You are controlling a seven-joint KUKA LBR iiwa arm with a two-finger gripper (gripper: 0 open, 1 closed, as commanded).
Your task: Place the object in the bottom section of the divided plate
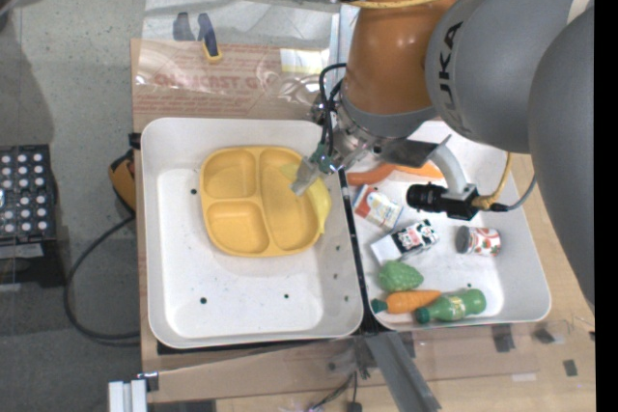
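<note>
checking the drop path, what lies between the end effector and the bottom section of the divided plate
Camera view: the end effector hangs over the right side of the divided plate. Between it and the bottom section lie bare yellow plate and a low divider ridge.

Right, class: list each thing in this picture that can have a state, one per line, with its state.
yellow divided plate: upright in the left bin, compartments bare.
gripper: above the plate's right edge; fingers unclear.
toy carrot: lying flat in the right bin.
green bottle: on its side.
</note>
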